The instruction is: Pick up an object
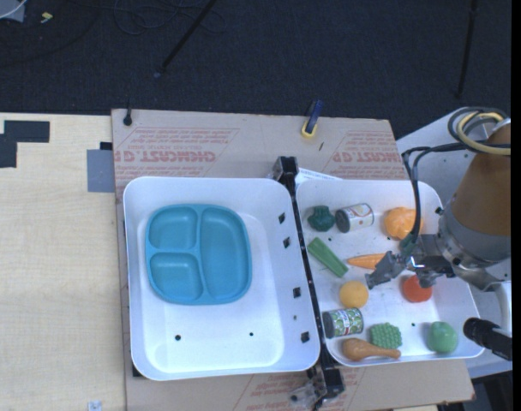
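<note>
Nearest the camera, along the right bin's front edge, lie a tan pear-shaped toy, a green knobbly piece, a small labelled can and a green ball. Behind them the gripper hangs low over the bin, beside an orange carrot and a red ball; whether its fingers are parted or closed I cannot tell. The carrot looks the likeliest target: probably hollow plastic, light, stiff and rather slick, so a pinch across its thicker end would hold best, since the taper might squirt free. A yellow ball sits just beside it and could be nudged. Left of all this, a blue divided plate rests in the other bin.
</note>
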Motion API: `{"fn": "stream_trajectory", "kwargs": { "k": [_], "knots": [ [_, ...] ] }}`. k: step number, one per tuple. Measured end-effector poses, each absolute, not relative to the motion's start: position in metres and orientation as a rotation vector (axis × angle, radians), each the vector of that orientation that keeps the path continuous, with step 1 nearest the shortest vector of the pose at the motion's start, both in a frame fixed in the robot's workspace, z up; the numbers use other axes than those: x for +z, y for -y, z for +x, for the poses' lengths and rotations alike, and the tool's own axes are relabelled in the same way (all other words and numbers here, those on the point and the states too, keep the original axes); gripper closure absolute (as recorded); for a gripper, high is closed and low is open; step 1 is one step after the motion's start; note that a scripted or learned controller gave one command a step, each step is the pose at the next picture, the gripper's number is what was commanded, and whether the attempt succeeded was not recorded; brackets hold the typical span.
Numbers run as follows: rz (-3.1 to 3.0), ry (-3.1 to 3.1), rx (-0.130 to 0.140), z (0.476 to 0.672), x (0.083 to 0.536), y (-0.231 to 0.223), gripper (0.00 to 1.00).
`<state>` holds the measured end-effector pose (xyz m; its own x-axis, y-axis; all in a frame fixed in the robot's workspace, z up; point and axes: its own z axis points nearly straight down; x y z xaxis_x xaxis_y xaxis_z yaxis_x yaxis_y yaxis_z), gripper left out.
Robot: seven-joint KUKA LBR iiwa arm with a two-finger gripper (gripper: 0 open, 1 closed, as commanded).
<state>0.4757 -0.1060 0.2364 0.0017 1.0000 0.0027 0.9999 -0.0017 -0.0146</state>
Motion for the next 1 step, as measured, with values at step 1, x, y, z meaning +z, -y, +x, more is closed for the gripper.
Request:
{"fn": "stream_trajectory", "kwargs": {
  "k": [1],
  "knots": [
    [-2.218,2.219,0.003,0.4776,0.2415,0.1062,0.00]
  ]
}}
